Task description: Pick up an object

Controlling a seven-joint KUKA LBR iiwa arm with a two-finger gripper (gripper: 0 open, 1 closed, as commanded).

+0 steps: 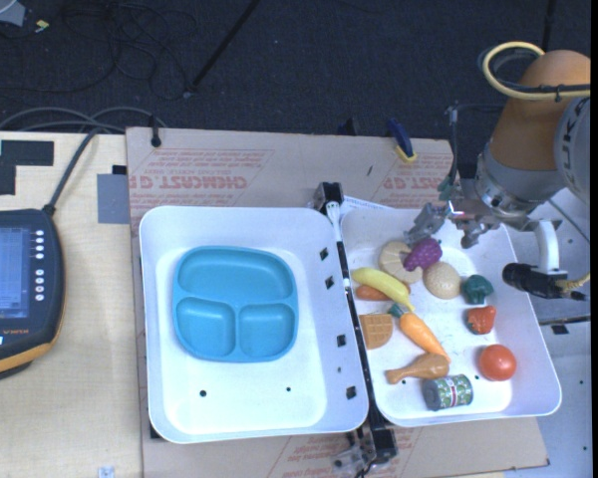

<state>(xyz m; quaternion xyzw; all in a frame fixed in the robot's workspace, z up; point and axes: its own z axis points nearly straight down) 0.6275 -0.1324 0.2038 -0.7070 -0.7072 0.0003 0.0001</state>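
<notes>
In the camera view, two white bins are seen side by side on the tabletop (80, 267). The left bin (159, 366) holds a blue divided plate (236, 302). The right bin (538, 386) is taken as the landmark, since all the toy food is gathered there, presumably so any piece can be reached.

Near its far edge lies a purple grape bunch (423, 255), touching a pale round item behind it. Toward the bin's centre lie a banana (381, 284) and a carrot (419, 332). Toward the near edge lie a drumstick (419, 369), a small can (448, 392) and a tomato (496, 362).

The tool (458, 222) is held over the bin's far edge, just beside the grape bunch. Its fingers appear spread, with nothing between them. The grape bunch is judged the likely target, being nearest; no object has been lifted yet.
</notes>
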